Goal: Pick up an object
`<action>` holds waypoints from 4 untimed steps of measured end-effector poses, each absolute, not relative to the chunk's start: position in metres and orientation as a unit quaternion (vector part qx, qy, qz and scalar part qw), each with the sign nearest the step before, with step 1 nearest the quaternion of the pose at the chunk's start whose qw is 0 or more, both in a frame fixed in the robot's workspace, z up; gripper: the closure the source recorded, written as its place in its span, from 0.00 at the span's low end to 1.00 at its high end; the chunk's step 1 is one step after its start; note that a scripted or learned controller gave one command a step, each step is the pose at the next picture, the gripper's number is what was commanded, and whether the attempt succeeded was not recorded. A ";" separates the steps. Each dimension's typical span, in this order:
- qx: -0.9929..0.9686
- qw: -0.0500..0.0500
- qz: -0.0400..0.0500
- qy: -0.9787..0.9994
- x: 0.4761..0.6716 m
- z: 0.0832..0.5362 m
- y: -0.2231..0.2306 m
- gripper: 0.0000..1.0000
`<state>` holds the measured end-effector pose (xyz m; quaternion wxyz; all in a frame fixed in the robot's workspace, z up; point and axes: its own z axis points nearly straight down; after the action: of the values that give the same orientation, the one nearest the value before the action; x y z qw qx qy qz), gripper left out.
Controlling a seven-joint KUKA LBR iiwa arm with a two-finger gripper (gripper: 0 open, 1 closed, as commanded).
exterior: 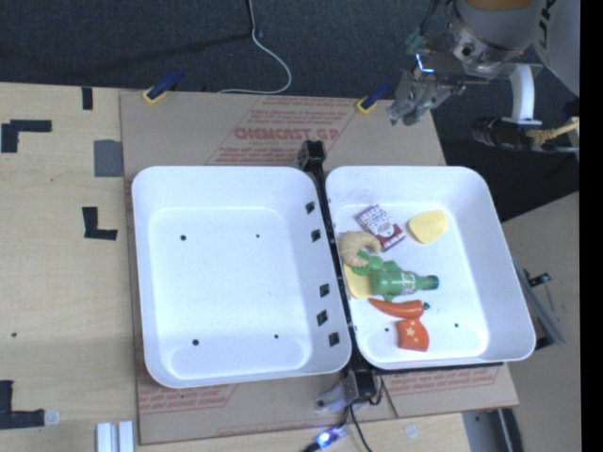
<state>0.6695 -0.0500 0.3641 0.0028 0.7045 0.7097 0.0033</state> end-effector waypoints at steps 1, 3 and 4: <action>0.706 -0.007 -0.006 0.708 0.664 0.173 -0.011 1.00; 0.705 -0.004 -0.004 0.710 0.664 0.182 0.129 1.00; 0.705 0.000 0.002 0.709 0.668 0.244 0.168 1.00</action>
<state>0.6684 0.1682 0.2444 0.0002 0.7050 0.7092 0.0022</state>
